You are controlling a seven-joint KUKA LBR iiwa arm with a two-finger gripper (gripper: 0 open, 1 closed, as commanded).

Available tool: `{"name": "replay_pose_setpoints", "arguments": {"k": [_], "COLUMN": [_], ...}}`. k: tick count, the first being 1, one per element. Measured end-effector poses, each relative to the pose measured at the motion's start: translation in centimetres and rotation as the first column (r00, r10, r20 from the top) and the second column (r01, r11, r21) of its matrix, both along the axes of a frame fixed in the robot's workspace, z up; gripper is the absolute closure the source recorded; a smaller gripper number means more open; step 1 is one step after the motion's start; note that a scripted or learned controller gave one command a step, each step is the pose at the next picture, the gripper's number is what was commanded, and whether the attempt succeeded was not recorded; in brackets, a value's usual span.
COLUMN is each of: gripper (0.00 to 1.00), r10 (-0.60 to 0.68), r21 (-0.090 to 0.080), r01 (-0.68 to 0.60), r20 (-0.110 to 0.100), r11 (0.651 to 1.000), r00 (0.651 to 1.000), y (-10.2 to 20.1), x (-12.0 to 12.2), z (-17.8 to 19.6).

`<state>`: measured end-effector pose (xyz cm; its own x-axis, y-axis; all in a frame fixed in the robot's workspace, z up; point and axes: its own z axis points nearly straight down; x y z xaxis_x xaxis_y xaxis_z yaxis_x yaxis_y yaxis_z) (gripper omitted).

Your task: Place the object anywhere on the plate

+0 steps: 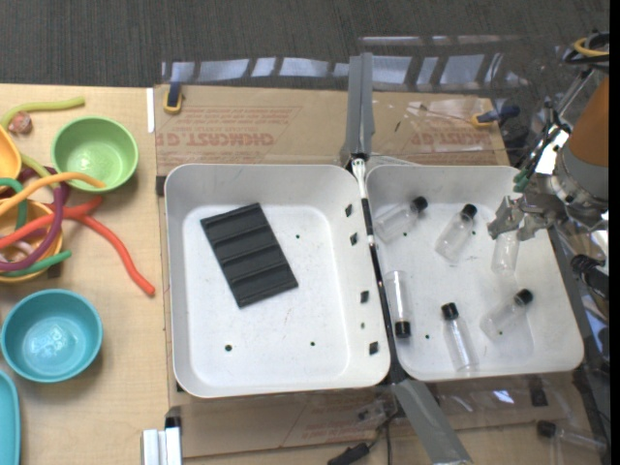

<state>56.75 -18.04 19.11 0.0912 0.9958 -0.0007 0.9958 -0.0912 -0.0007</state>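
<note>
My gripper [511, 229] hangs over the right bin [572, 352], seemingly clamping a clear vial [505, 252]; lift straight, then carry to the dark ribbed plate [248, 254].

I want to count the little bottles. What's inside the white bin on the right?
The right bin holds small clear bottles with black caps, about six, like one at the front and one at the back. The gripper hangs over one bottle and covers its top.

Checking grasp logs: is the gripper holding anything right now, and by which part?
Cannot tell. The gripper sits over the right bin, just above a clear vial, but the view does not show whether the vial is between the jaws.
</note>
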Motion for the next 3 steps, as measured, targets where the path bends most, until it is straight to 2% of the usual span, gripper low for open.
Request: {"name": "replay_pose_setpoints", "arguments": {"k": [1,2,3], "gripper": [1.0,1.0,1.0], "r10": [0.131,0.268,0.442], "r21": [0.002,0.0,0.003], "r01": [-0.131,-0.268,-0.442], "r20": [-0.003,0.0,-0.002], "r11": [0.991,0.963,0.897], "r00": [0.991,0.963,0.897], "y": [4.1,-4.2,4.3], "x": [-9.1,-7.7,-9.0], "z": [-4.2,0.4,-3.2]}}
